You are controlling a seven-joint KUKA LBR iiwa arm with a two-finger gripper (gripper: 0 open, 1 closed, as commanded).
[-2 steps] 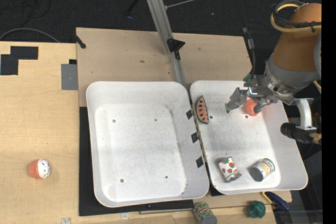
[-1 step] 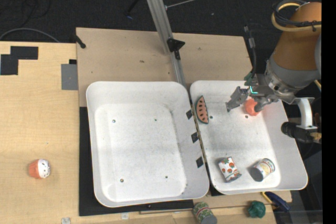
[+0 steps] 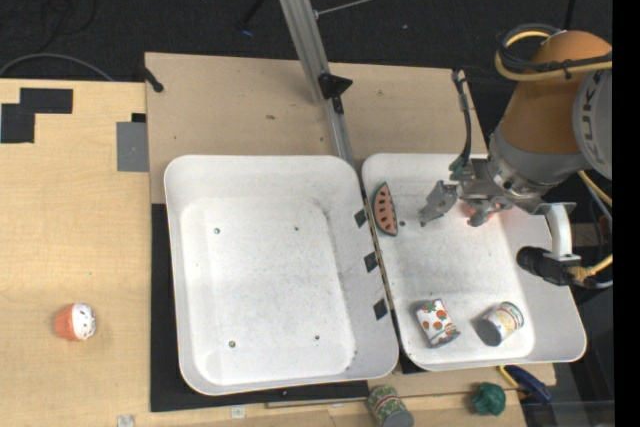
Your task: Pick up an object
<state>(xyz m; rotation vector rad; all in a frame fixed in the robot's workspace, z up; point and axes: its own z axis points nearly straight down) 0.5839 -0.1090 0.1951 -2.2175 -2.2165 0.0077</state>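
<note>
The right bin (image 3: 560,340) holds three objects. A reddish-brown slice-shaped piece (image 3: 385,209) leans against its left wall. A small white box with red spots (image 3: 436,322) lies near the front, and a silver can (image 3: 500,322) lies on its side to the right of it. My gripper (image 3: 460,208) hangs over the back middle of this bin, to the right of the slice piece and well behind the box and the can. Its fingers stand apart and open, with no object between them.
The left bin (image 3: 190,185) sits beside the right one, with black clips (image 3: 372,261) along the shared wall. An aluminium rail (image 3: 300,25) slants in from the back. An orange-and-white ball (image 3: 75,322) rests on the wooden table at left. A green object (image 3: 488,399) and a can (image 3: 385,405) lie in front of the bins.
</note>
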